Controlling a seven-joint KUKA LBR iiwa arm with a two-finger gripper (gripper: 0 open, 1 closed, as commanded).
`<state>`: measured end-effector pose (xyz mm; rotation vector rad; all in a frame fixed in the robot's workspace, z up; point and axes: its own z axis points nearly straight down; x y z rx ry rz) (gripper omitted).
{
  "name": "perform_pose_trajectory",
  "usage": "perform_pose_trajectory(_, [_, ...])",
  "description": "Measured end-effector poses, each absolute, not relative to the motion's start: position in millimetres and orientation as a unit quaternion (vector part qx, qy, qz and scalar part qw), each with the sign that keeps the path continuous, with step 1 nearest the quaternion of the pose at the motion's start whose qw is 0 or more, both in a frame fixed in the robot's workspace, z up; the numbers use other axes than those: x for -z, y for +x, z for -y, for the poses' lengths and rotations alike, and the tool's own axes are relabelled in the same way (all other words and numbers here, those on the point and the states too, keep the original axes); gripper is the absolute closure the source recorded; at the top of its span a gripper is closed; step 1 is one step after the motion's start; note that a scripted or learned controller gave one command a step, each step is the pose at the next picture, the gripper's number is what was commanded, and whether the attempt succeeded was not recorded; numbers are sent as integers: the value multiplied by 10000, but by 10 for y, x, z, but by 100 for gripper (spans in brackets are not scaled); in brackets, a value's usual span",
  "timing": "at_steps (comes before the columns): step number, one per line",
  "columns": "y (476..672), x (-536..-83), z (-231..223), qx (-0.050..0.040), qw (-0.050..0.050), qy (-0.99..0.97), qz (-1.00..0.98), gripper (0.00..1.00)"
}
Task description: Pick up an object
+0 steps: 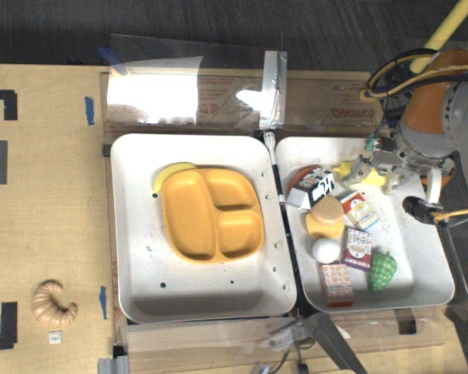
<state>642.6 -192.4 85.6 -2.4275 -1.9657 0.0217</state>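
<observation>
Presently, the gripper [372, 164] sits over the right bin's [433, 275] far edge, above a yellow item [359, 174]; whether it grips anything cannot be told. Nearby lie a white ball [325, 250], a green toy [383, 270] and small cartons [358, 247]. An orange divided tray [212, 212] occupies the left bin [132, 232].

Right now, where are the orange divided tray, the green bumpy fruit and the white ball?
orange divided tray [212, 213]: camera view, left bin, point on the ridge between its compartments.
green bumpy fruit [382, 271]: camera view, right bin's near right corner, point on its body.
white ball [325, 250]: camera view, right bin, point on its top.
</observation>
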Motion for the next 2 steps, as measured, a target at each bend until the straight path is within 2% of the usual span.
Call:
perform_pose_trajectory(1, [6429,-963,1927,-77,79,-7769,6296,100])
perform_pose_trajectory(2, [6423,-953,1922,-86,90,-7767,6298,0])
